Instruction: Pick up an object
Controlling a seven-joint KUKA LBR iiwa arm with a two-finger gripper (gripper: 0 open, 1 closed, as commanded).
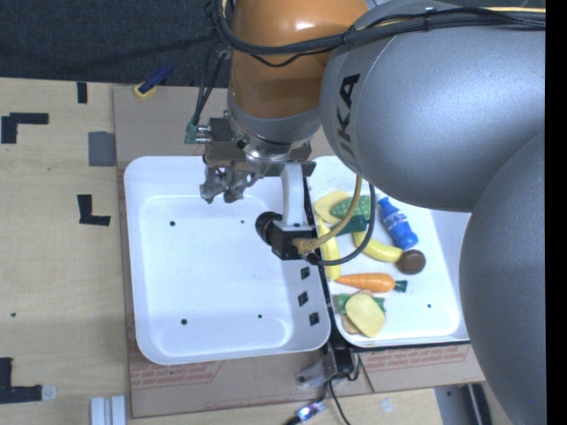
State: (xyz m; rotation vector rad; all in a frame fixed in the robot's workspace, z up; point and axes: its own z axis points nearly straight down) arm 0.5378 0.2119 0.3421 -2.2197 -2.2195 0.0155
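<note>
My gripper (223, 187) hangs over the far edge of the left bin (155, 237), with nothing visible between its fingers. The right bin (443, 317) holds a blue bottle (397, 223), a yellow banana (381, 249), an orange carrot (366, 282), a brown round piece (412, 260), a pale yellow-green piece (363, 313) and a yellow and green piece (341, 208). All of these lie to the right of the gripper, partly under the arm.
The big grey arm with its orange band covers the upper right of the view and part of the right bin. Brown cardboard (159, 122) lies under both bins. Black marks dot the wooden bench (53, 264) at the left.
</note>
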